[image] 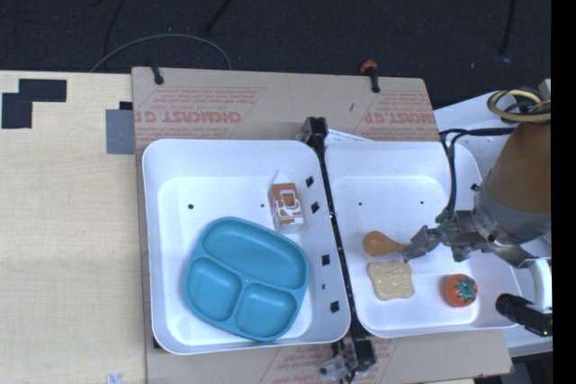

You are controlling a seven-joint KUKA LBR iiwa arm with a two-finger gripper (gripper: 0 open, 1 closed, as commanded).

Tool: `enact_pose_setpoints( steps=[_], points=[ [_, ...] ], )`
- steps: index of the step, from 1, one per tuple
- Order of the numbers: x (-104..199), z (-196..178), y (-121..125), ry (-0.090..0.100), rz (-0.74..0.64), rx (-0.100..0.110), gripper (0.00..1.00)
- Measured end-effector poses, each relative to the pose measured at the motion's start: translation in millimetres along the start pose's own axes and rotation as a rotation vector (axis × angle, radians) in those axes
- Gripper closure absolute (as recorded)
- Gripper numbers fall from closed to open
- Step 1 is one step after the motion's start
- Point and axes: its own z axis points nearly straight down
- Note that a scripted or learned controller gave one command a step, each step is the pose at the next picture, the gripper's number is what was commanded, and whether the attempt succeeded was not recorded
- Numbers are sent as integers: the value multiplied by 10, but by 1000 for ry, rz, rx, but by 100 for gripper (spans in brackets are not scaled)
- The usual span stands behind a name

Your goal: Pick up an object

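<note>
Nearest the lower edge of the view, the blue divided plate [245, 278] lies flat in the left bin [171, 193], filling most of its lower half. In the right bin [396, 166] a red tomato-like piece [460, 290] sits near the lower right corner, and a pale slice of toast [391, 280] lies to its left, apart from it. Just above the toast is a tan drumstick-shaped piece [382, 242]. My pincer [430, 240] hangs low in the right bin just beside that drumstick's thin end, tips pointing at it; I cannot tell whether my tips are apart or together, and nothing is seen between them. Farther up, in the left bin, a small white and orange carton [286, 205] stands near the divider between the bins. Beyond both bins a cardboard sheet [270, 103] with red lettering covers the bench [63, 220].
</note>
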Motion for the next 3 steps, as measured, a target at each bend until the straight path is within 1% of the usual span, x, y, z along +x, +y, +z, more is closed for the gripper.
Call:
enact_pose_setpoints(
  steps=[1,2,3],
  points=[
    [101,500,19,1,1,0,0],
    [78,374,25,-1,8,-3,100],
    [5,-224,-8,-4,3,-11,100]
  ],
)
